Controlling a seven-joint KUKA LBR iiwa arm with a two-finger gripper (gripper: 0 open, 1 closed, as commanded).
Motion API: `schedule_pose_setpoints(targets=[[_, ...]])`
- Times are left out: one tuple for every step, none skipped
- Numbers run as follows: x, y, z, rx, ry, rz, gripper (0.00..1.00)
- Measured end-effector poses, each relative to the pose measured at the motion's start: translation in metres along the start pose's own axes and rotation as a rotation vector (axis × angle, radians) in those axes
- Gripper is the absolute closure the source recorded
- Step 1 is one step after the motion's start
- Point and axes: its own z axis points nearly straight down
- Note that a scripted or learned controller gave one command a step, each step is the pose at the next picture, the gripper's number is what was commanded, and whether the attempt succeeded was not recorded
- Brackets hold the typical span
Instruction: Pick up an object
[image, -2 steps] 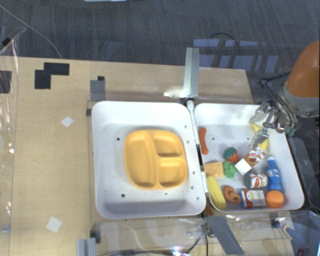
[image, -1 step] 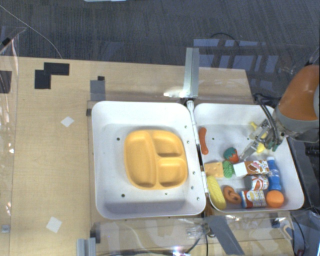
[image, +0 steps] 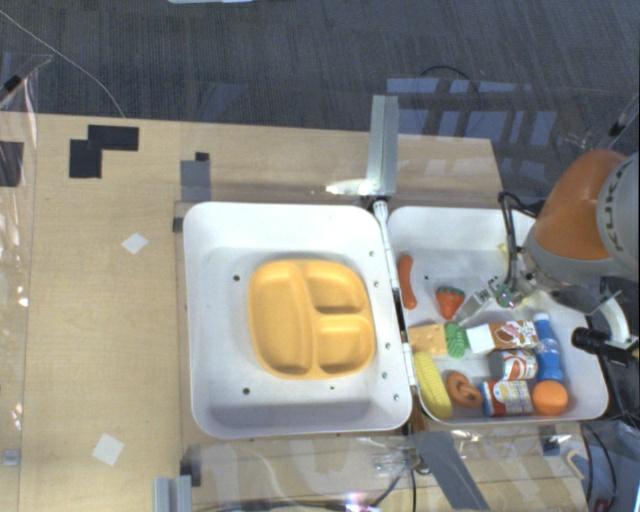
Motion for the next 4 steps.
schedule_pose_setpoints(targets=[[-0.002,0.004,-0.015,-0.009,-0.011,-0.008,1.0],[-0.002,0.004,-0.014,-0.009,-0.01,-0.009,0.0],[0.021,-0.002,-0.009,0.008,0.005,0.321,0.0],[0.046,0.0,-0.006,-0.011,-0.017,0.246,0.0]])
